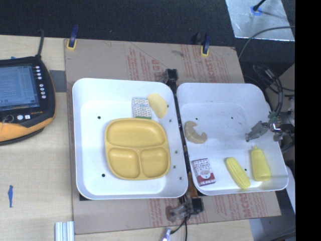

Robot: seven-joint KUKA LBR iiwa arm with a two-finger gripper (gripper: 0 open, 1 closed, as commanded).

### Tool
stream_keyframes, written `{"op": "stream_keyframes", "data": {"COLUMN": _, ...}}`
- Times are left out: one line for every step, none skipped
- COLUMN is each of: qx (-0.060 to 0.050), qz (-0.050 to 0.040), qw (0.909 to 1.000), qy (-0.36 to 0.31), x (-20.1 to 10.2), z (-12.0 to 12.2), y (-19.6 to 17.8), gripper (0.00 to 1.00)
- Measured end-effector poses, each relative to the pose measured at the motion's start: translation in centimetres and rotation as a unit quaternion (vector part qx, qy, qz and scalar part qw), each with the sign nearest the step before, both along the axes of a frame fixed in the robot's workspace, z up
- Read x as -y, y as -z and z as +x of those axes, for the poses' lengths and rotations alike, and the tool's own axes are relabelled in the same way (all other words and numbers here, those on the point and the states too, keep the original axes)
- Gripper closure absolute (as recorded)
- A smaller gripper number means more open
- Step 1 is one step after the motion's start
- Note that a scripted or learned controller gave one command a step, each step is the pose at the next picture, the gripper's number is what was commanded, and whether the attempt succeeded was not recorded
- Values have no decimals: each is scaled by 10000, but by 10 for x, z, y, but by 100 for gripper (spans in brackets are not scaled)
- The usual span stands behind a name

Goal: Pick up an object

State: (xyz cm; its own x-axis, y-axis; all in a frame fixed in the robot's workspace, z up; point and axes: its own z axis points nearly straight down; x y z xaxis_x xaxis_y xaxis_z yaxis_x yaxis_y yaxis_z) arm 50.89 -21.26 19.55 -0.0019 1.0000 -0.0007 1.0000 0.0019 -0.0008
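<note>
Half-cut at frame edge, jaws (255, 132) over right bin (220, 92), prob. empty; opening unclear.

We've got a light wood surface (35, 174) with a brown cardboard sheet (150, 59) clamped on top by two blue-and-yellow clips (72, 38). Behind it there's dark carpet floor (125, 9), plus a pale patch (256, 11) at top right crossed by cables.
</note>
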Motion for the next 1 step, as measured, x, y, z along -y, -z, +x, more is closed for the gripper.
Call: {"op": "stream_keyframes", "data": {"qx": -24, "qz": 9, "qw": 10000, "qy": -23, "x": -55, "z": -34, "y": 84, "gripper": 0}}
